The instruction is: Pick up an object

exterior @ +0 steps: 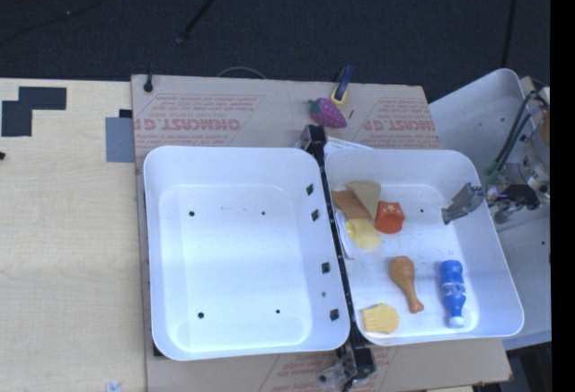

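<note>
The left white bin (162,201) fills the middle of the bench, and the right white bin (503,291) sits against it at its 3 o'clock side, both lying on a cardboard sheet (225,116). All the loose objects lie in the right bin. A tan wedge-shaped piece (356,199) rests near the bin's 10 o'clock corner, with a red-orange toy (389,217) just at its 3 o'clock and a pale yellow toy (365,235) at its 6 o'clock. A blue bottle (452,291) lies at the bin's 4 o'clock, a toy drumstick (406,281) at the bottle's 9 o'clock, and a small yellow piece (381,318) at the bin's 7 o'clock corner. The gripper (462,202) hangs over the bin's 2 o'clock edge; whether its claw is spread or pressed together cannot be told, and nothing shows between it. A purple toy (329,112) lies on the cardboard at 12 o'clock of the bins.
</note>
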Tool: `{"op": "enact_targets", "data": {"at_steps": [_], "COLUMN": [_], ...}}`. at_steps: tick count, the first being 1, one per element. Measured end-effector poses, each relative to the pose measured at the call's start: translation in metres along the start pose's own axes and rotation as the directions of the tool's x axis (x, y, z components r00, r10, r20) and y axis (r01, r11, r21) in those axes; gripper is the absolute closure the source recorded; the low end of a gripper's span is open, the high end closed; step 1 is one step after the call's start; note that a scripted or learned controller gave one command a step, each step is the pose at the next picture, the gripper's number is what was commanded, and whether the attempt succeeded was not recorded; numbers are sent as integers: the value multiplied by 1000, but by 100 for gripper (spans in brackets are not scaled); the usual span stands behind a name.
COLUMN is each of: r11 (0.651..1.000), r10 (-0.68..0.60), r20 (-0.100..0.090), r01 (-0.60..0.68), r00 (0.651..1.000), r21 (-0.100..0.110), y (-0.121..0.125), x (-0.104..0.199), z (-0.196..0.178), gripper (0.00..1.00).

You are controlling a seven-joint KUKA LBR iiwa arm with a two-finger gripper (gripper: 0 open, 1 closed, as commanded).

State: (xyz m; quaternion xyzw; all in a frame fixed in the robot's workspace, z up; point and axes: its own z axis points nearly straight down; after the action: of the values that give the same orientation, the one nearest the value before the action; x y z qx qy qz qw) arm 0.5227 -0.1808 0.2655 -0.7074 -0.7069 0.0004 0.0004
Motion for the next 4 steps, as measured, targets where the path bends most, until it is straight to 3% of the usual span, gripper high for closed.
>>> {"op": "enact_targets", "data": {"at_steps": [1, 2, 3, 4], "r11": [1000, 1000, 1000, 1000], "r10": [-6, -2, 5, -1], "r20": [-7, 2, -2, 0], "r01": [6, 2, -5, 1], "r00": [1000, 1000, 1000, 1000], "r21": [13, -4, 3, 1], "y": [-11, 51, 47, 55], "x": [76, 97, 96, 100], "z": [130, 179, 168, 172], "gripper": [0, 0, 100, 100]}}
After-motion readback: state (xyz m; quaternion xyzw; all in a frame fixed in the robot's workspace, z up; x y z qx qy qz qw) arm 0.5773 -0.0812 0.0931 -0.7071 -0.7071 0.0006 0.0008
